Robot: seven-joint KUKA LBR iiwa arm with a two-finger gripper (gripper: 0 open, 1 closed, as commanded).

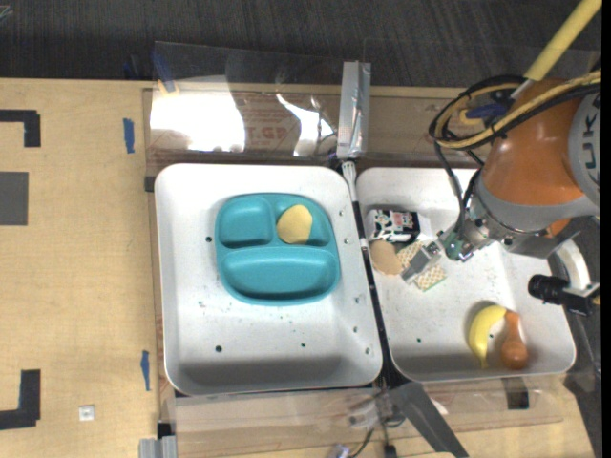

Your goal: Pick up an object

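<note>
My gripper (424, 262) hangs low over the left half of the right bin (544, 361), the arm reaching in from the right. Its tip is right over a small tan checkered piece (432, 277), which it partly hides. I cannot tell whether they touch. A tan round object (386, 257) lies just left of the tip. Behind that, near the bin's back left, lies a black-and-white packet (392, 224). At the bin's front right, a yellow banana-like piece (484, 330) rests beside an orange carrot-like piece (515, 342).
The left bin (181, 284) holds a teal divided plate (277, 270) with a yellow lemon-like object (294, 224) in its back right compartment. A ridge (368, 284) separates the two bins. Cables and the orange wrist band (535, 165) loom over the right bin's back right.
</note>
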